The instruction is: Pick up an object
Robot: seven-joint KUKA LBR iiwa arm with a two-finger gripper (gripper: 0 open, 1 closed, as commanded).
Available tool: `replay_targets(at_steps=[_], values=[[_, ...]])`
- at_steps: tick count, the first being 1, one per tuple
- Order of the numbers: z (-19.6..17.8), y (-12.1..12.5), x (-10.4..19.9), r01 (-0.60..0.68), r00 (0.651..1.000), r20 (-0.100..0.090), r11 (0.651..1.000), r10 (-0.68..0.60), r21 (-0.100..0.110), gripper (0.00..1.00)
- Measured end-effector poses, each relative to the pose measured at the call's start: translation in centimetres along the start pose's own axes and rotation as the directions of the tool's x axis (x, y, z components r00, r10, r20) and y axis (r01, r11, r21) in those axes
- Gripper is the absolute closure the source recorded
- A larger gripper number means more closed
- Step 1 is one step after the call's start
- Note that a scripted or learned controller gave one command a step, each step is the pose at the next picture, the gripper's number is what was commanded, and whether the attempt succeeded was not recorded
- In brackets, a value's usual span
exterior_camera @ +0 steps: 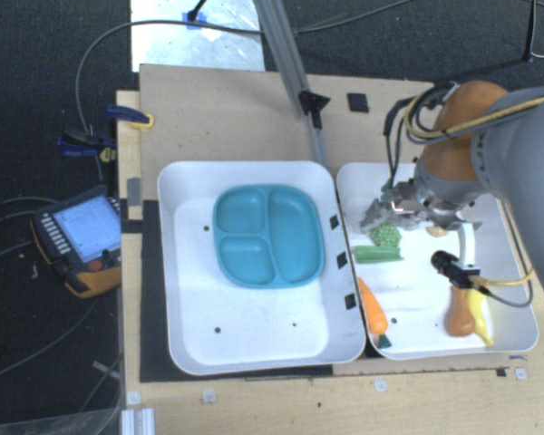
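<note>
Over the right bin (517,333), near its 11 o'clock corner, the gripper (387,214) hangs low above a green toy (382,245). This toy has a bumpy round top and a flat green stem, and it lies just at 6 o'clock from the gripper, almost under it. Its long axis runs from 9 to 3 o'clock. I cannot tell if the fingers are spread or pressed together, because the metal parts are too small and blurred, and nothing can be seen pinched in them. My guess is that the green toy is the target, so the coming move asks for a short drop toward 6 o'clock. A carrot (372,306) lies further at 6 o'clock by the bin's wall. A yellow and orange toy (467,315) rests toward 4 o'clock. The left bin (190,333) carries a blue divided plate (268,236)
</note>
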State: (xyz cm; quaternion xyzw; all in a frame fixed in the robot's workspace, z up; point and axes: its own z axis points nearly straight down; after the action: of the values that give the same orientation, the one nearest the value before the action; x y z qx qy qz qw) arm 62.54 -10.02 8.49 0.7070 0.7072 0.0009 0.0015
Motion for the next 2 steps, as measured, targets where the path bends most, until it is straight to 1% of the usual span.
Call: replay_targets(at_steps=[1, 2], values=[[-1.3, 0.1, 0.0, 0.0, 1.0, 0.001, 1.0, 0.0, -0.005, 1.0], [-7.1, -0.6, -0.1, -0.001, 1.0, 0.0, 1.0, 0.001, -0.002, 1.0]])
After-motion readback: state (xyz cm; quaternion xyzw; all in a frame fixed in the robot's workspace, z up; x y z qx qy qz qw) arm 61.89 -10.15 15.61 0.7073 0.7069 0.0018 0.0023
